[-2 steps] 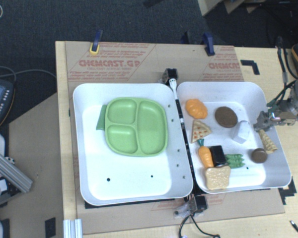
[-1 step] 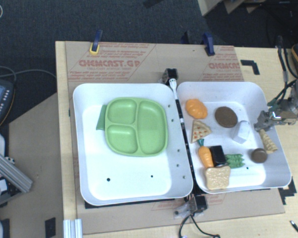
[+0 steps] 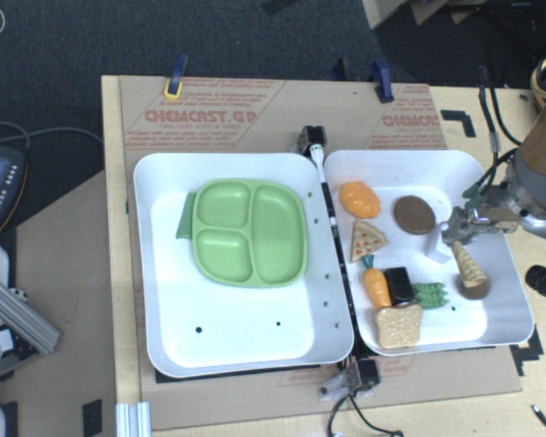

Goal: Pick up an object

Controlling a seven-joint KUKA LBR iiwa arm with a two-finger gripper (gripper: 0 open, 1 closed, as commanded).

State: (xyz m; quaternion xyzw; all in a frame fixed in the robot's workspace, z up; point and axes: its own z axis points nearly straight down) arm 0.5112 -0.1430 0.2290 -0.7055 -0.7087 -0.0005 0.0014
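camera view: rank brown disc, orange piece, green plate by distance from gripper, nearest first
1. brown disc, right bin, just left of the gripper.
2. orange piece, right bin, near its left wall.
3. green plate, in the left bin, farthest.

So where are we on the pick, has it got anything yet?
Nothing looks lifted yet. The gripper has reached into the right bin and sits low beside the tan cone-shaped piece; I can't tell whether it grips anything. Still left: close on an object and raise it. The brown disc lies nearby.
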